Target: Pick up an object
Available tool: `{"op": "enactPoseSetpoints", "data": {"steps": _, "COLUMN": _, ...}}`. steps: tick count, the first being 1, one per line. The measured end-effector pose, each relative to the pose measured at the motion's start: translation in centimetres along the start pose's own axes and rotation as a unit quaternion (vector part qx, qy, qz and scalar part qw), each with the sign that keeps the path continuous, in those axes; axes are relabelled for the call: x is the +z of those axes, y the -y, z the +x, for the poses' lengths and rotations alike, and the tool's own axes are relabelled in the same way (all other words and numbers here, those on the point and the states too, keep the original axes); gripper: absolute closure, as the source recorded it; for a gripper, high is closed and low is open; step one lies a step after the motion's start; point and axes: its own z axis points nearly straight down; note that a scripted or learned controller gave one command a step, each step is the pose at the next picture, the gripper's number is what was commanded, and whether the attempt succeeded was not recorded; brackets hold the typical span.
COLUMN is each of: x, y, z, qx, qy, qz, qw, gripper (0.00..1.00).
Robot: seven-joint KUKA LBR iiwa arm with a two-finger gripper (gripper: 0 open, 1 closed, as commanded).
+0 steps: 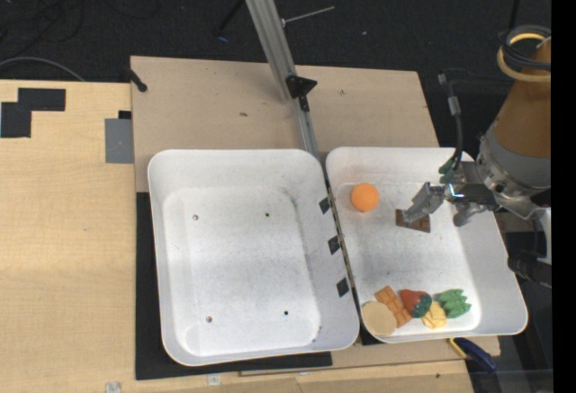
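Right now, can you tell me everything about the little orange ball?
The orange ball is small, round and plain, a smooth matte orange all over. It sits on the floor of the right-hand white bin, in the far left part, close to the wall beside the other bin. It rests alone with nothing touching it. The gripper is off to its right, apart from it, and the pile of toy food lies at the bin's near edge.

Overhead light, even and fairly bright on bench; white bins [238,256] near blown out, left bin [180,193] w/ soft grey shading across its upper floor. Background past bench top dark, detail lost. Focus soft overall, low res; gripper [441,202] slightly blurred, small dark shadow beneath it.
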Motion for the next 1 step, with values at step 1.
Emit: {"op": "enactPoseSetpoints", "data": {"steps": 1, "x": -0.22, "y": -0.04, "z": -0.18, "qx": 0.002, "qy": 0.001, "qz": -0.003, "qw": 1.0, "gripper": 0.0}}
